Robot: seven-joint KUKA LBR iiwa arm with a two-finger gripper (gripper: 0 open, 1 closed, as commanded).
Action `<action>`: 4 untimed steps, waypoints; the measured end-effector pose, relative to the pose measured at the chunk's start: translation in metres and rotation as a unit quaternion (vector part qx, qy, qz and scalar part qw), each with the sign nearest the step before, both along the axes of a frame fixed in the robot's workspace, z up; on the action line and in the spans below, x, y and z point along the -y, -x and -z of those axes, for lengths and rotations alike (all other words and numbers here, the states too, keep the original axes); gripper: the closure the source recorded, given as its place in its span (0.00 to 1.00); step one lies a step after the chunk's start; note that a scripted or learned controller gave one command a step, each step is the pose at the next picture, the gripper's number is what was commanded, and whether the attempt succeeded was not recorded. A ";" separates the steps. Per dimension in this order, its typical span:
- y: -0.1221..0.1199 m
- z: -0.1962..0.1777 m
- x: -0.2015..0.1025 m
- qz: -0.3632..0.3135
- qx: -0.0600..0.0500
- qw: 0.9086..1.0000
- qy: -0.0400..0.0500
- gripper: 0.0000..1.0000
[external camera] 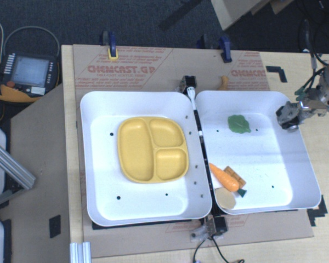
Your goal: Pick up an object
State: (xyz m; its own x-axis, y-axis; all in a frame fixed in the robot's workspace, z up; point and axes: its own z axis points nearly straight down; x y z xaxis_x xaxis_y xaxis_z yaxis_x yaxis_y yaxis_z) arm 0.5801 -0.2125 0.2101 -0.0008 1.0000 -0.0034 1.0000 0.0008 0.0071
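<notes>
In the right bin (pixel 296 163) lie a green leafy piece (pixel 239 124) near the back, an orange carrot (pixel 223 177) at the front left, a small brown block (pixel 235 177) touching the carrot, and a pale round disc (pixel 226 199) at the front edge. My gripper (pixel 289 115) hangs over the right bin's far right rim, well to the right of the green piece. Nothing shows between its fingers.
The left bin (pixel 98 147) holds a yellow divided plate (pixel 152 148) with three compartments. Blue clamps (pixel 113 45) pin the cardboard sheet at the back. A teach pendant (pixel 27 73) lies off the bench to the left.
</notes>
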 end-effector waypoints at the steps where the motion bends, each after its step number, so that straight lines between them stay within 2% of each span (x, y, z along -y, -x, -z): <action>1: -0.001 0.007 -0.058 -0.003 -0.004 1.000 -0.003 1.00; 3: -0.026 -0.002 -0.158 -0.003 -0.003 1.000 -0.002 1.00; 4: -0.025 -0.014 -0.214 -0.003 -0.002 1.000 -0.003 1.00</action>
